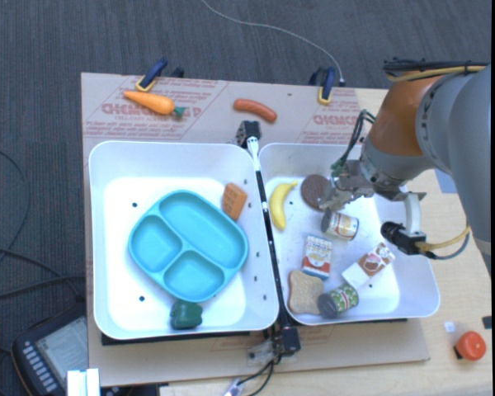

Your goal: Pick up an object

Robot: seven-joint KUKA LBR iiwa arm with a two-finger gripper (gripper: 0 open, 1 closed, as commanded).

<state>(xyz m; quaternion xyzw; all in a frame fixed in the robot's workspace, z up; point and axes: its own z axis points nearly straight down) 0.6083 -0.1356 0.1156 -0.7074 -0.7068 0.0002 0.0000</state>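
We cannot make out the tips of the end effector (340, 206): they merge with dark wrist hardware and the small can (342, 225) lying on its side directly beneath, so we cannot tell whether anything is gripped, though the end effector sits right at the can's upper edge in the right bin (421, 291). The arm (412, 130) covers the bin's upper right corner and runs off the frame's right side. A brown round disc (315, 190) is partly covered by the end effector. In the same bin we see a banana (278, 204) along the left wall, a small carton (317, 256), a red and white carton (371, 265), a slice of bread (301, 293) and a green-labelled can (338, 300). The left bin (115, 159) holds a blue divided plate (187, 244), an orange block (234, 200) and a dark green item (186, 314) of unclear shape. On the tabletop (206, 110) behind the bins lie a carrot (151, 102) and a sausage (254, 110).
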